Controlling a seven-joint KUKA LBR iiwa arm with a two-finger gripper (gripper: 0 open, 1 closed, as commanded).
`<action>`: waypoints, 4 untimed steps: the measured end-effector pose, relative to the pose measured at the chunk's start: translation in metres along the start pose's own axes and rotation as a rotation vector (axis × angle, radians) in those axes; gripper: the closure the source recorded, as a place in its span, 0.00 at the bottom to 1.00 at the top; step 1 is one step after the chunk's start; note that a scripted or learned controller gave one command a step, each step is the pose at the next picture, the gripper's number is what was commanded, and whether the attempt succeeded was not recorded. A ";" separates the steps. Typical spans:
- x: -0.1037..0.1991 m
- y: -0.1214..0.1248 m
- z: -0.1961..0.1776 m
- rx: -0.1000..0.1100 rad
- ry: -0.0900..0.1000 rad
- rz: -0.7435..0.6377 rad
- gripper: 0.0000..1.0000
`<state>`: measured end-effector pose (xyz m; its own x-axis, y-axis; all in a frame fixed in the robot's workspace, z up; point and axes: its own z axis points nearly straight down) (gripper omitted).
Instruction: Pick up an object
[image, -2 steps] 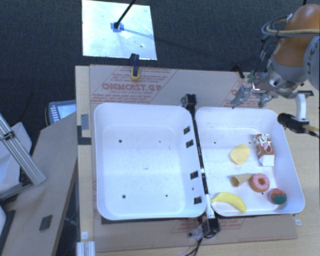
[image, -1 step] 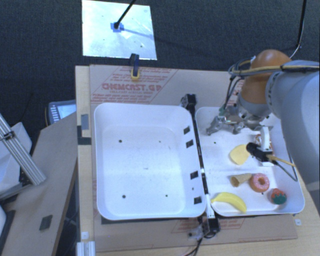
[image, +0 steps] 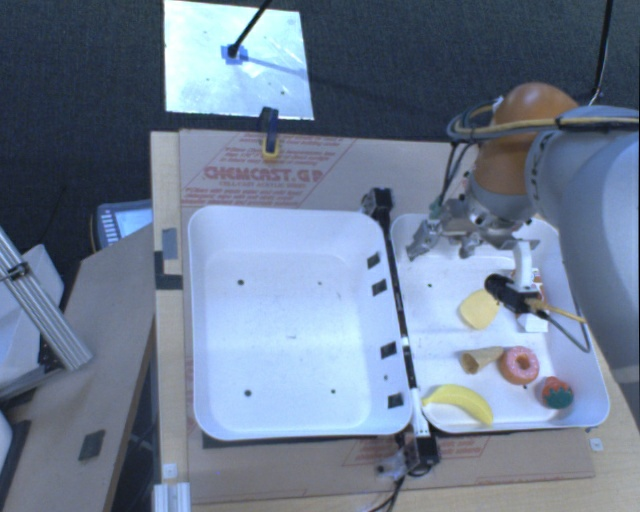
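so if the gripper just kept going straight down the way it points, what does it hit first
Probably the bare floor of the right bin: the gripper hangs over its far-left corner, apart from the toys nearer the camera. Depth is hard to judge.

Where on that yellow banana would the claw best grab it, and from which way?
Probably across the middle of the banana, coming straight down from above. It lies flat near the front edge of the right bin, curved with its ends tapering thin, so the thick middle gives the fingers the most to close on. Its sides are free: the cone and donut lie apart from it.
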<state>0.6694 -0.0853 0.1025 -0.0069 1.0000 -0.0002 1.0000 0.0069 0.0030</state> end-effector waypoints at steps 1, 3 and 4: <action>0.049 -0.007 -0.087 -0.003 0.001 -0.002 0.00; 0.112 0.002 -0.148 -0.005 0.002 -0.002 0.00; 0.056 -0.001 -0.078 0.007 -0.003 0.010 0.00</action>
<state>0.6674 -0.0291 0.1804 0.0032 1.0000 -0.0027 1.0000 -0.0032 -0.0040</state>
